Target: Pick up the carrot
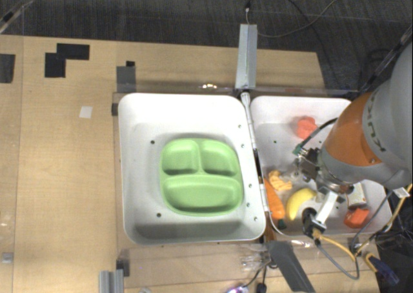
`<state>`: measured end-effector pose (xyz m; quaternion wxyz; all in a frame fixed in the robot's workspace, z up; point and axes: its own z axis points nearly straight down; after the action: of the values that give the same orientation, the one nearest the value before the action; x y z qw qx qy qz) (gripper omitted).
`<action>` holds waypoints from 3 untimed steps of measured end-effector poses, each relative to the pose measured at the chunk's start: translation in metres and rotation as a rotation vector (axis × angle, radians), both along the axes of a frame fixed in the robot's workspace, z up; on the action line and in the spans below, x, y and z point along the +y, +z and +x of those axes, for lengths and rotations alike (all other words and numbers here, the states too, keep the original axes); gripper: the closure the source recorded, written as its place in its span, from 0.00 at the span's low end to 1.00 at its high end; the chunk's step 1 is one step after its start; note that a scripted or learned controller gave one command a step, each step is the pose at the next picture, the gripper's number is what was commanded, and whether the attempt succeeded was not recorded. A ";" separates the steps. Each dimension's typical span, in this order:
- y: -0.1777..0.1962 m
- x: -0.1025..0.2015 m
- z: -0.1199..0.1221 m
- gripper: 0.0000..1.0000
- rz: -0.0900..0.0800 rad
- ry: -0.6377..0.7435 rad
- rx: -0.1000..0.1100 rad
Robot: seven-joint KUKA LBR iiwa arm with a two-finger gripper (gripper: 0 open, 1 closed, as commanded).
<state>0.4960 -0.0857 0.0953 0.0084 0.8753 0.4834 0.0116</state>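
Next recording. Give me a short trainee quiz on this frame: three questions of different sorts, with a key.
1. True or false: the carrot lies in the same bin as the green divided plate.
2. Which wall of the right bin is the carrot closest to? A) left wall B) far wall C) right wall
3. Fill in: the curved item just to the right of the carrot is coloured ____.
Key: 1 false; 2 A; 3 yellow.
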 end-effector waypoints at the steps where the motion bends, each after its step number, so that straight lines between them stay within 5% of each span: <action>1: -0.006 -0.004 -0.002 0.00 0.014 -0.566 0.009; 2: -0.006 -0.003 -0.004 0.00 0.005 -0.326 0.010; 3: -0.005 0.002 -0.004 0.00 0.013 -0.483 0.015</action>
<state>0.4919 -0.0841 0.0900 0.0015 0.9657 0.2598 0.0059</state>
